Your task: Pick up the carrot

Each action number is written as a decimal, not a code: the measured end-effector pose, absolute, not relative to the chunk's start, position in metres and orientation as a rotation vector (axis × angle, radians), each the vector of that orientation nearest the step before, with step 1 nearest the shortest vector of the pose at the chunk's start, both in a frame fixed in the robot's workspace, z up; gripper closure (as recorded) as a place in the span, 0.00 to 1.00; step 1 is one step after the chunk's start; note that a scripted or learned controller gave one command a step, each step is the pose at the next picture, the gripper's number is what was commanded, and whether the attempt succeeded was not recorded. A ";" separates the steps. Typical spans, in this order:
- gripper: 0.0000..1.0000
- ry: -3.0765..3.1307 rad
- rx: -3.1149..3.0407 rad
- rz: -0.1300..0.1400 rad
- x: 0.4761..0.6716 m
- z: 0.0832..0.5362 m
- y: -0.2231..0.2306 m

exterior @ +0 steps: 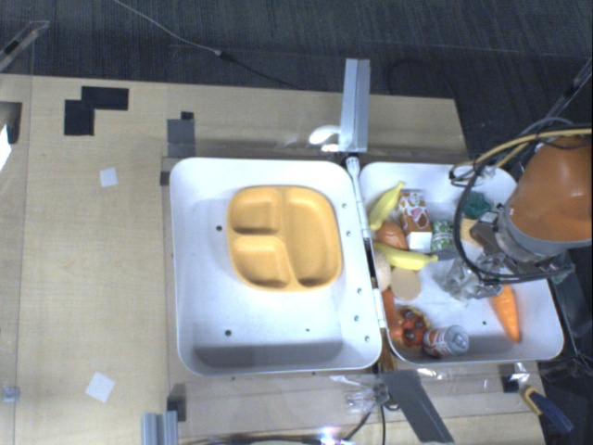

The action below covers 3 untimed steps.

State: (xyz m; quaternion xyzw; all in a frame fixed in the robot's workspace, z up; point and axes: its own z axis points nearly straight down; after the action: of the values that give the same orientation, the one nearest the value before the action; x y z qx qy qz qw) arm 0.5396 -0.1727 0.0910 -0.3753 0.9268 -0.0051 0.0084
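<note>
The orange carrot (507,312) lies in the right bin (542,346), near its front right corner, with its tip pointing toward the front. My gripper (466,281) hangs low over the bin floor just left of the carrot's thick end, under the grey wrist and the orange band (559,189). The gripper is beside the carrot, not around it. The wrist hides part of the bin's right side.
The right bin's left half holds two bananas (404,258), a snack packet (414,211), a small green item (443,237), red produce (408,324) and a tipped can (450,341). A yellow divided plate (283,237) sits in the left bin (199,276). Cables (500,151) loop above the wrist.
</note>
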 end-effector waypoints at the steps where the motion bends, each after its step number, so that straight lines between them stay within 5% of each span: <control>1: 1.00 2.628 -1.698 -0.021 0.520 0.091 -0.207; 2: 1.00 2.291 -2.132 -0.027 0.493 0.091 -0.189; 3: 1.00 2.490 -1.902 -0.009 0.500 0.124 -0.189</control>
State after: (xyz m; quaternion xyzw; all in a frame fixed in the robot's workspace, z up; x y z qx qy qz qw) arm 0.5004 -0.1890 0.1245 -0.6069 0.7947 -0.0027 0.0040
